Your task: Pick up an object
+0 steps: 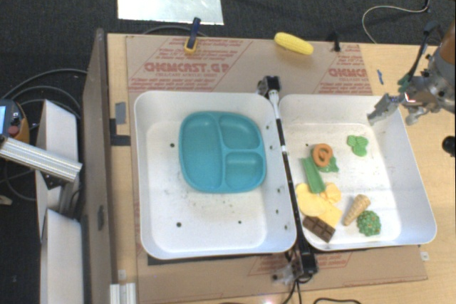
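Observation:
The right bin (399, 174) holds several toy foods: an orange ring (323, 154), a green leafy piece (358, 145), a green stick (312, 173), yellow pieces (318, 200), a brown chocolate bar (318, 228), a cone (356, 208) and a broccoli (368, 223). My gripper (394, 113) hovers over the bin's far right corner, up and to the right of the leafy piece. It is open, with nothing between its fingers.
A teal divided plate (221, 152) lies in the left bin (160, 224). Behind the bins, a yellow toy (293, 43) and a yellow-blue clamp (192, 36) rest on the cardboard. A black bar (282, 153) runs between the bins.

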Tool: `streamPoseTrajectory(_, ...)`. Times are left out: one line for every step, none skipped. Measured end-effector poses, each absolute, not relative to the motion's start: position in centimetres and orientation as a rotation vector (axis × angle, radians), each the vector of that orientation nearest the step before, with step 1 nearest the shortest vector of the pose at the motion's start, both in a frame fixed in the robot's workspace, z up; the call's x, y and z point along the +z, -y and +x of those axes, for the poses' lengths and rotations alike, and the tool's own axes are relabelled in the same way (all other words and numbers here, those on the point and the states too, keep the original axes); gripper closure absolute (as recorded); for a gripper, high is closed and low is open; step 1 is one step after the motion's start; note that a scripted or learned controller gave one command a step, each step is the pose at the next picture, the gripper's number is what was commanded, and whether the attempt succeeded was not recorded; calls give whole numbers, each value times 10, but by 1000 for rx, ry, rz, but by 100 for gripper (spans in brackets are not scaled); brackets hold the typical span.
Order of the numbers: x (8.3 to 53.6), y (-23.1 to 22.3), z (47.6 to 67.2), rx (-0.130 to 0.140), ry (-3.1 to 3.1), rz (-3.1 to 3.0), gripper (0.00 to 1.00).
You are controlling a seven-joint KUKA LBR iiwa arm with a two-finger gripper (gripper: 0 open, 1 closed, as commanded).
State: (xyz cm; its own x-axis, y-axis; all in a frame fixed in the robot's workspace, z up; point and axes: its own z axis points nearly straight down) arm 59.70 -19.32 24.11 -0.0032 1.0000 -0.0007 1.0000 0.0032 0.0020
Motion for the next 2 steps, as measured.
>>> streamPoseTrajectory(187, 113, 601, 2, -2237, 2212, 0)
streamPoseTrajectory(98, 83, 572, -4, -2234, 2219, 0)
